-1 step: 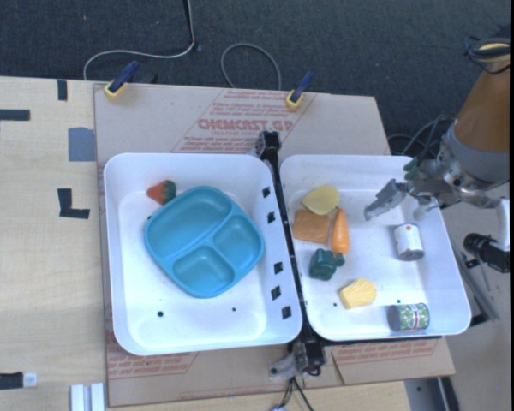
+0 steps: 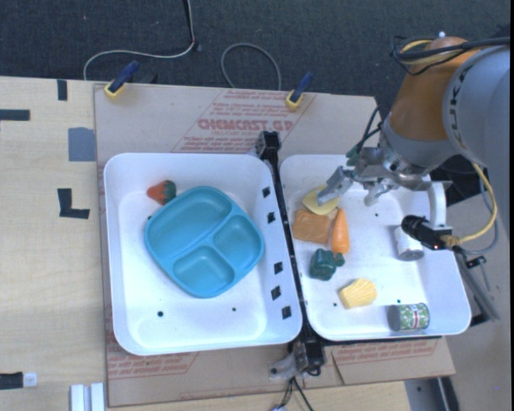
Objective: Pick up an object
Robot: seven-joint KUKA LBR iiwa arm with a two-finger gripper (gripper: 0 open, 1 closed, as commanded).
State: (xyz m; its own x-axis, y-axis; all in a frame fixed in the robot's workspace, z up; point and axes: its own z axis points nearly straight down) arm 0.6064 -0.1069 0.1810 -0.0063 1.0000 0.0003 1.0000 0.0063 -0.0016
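My gripper point(image 2: 357, 187) hangs over the back of the right bin point(image 2: 445, 272), its two fingers spread and open, with nothing between them. Its left fingertip point(image 2: 336, 183) is just above a yellow banana-like piece point(image 2: 317, 202). Beside that piece lie a brown-orange block point(image 2: 310, 227) and an orange carrot point(image 2: 340, 232). Further forward are a dark green object point(image 2: 325, 264), a yellow wedge point(image 2: 357, 294) and a small can point(image 2: 409, 317) lying on its side. A grey cylinder point(image 2: 405, 243) sits toward the bin's right side.
The left bin point(image 2: 124, 255) bears a blue divided plate point(image 2: 204, 240) and a small red-orange object point(image 2: 161, 192) at its back left. A black divider point(image 2: 278, 229) runs between the bins. The arm's orange band point(image 2: 424, 92) looms over the right bin's back corner.
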